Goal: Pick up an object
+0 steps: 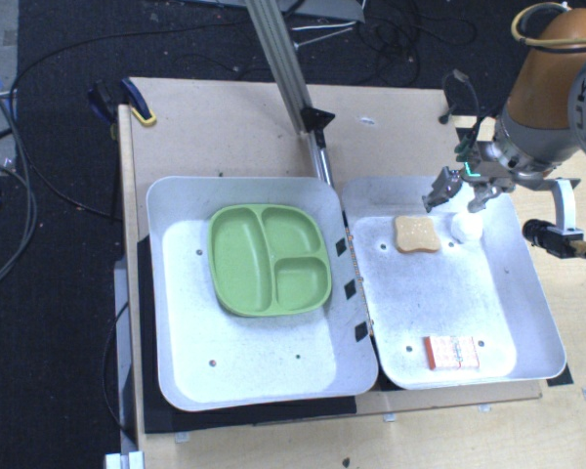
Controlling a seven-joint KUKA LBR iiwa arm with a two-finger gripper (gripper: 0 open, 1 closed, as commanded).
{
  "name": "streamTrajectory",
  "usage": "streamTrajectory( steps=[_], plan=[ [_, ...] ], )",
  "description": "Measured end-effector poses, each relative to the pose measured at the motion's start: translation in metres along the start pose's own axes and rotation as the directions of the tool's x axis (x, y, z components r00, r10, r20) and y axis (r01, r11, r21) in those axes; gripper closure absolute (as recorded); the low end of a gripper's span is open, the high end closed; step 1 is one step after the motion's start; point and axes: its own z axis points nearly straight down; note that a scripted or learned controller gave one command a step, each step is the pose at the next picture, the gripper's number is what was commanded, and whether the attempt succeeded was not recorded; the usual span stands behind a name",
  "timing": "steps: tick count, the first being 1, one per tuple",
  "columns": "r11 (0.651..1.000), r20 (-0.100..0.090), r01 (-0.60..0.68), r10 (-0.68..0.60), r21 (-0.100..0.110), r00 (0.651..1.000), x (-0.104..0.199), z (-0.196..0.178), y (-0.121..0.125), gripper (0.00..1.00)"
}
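Tool point(463, 195) spread wide above small white rounded object point(466, 226), gripping nothing; tan bread-like piece point(416, 234) alongside. Pick not yet made.

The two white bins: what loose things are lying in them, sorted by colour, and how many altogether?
Green: 1, the divided plate in the left bin.
Tan: 1, the bread-like piece in the right bin.
White: 1, a small roundish object under the gripper.
Red and white: 1, the small packet.
Total: 4
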Motion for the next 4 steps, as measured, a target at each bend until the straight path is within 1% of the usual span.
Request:
streamTrajectory(
  steps=[1,2,3,4],
  plan=[
    [1.000,0.000,0.000,0.000,-0.003,1.000,0.000,-0.001,0.001,0.00],
    [1.000,0.001,-0.001,0.001,0.001,1.000,-0.006,0.053,0.008,0.00],
    [1.000,0.001,-0.002,0.002,0.001,1.000,-0.016,0.104,0.007,0.00],
    [1.000,0.001,-0.001,0.001,-0.006,1.000,-0.016,0.120,0.009,0.00]
  ],
)
